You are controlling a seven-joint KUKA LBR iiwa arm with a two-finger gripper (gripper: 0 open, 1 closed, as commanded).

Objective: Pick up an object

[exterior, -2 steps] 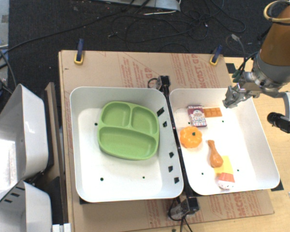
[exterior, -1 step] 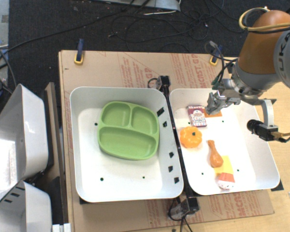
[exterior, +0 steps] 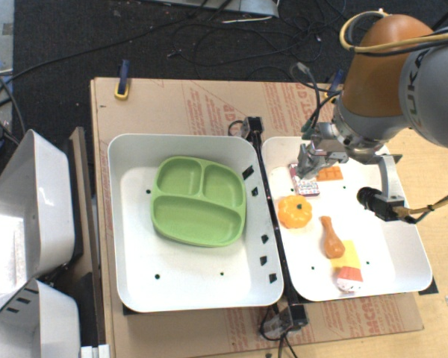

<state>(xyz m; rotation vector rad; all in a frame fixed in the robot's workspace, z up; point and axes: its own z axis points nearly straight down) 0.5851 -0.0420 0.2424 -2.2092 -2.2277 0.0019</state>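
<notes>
My gripper (exterior: 308, 167) hangs low over the far left part of the right bin (exterior: 403, 274). Just in front of it lies a small pink and white box (exterior: 307, 187), close to or touching the gripper's tip. An orange flat piece (exterior: 329, 174) lies right beside the gripper on its right. An orange pumpkin (exterior: 294, 211) sits nearer the front, by the bin's left wall. A toy drumstick (exterior: 331, 237) and a yellow and pink block (exterior: 349, 267) lie further forward. Nothing is visibly held.
The left bin (exterior: 134, 274) holds a green divided plate (exterior: 200, 201). The wall between the two bins runs just left of the gripper. The grey and orange arm (exterior: 388, 66) covers the right bin's far right corner. A yellow clamp (exterior: 122, 88) sits on the cardboard behind the bins.
</notes>
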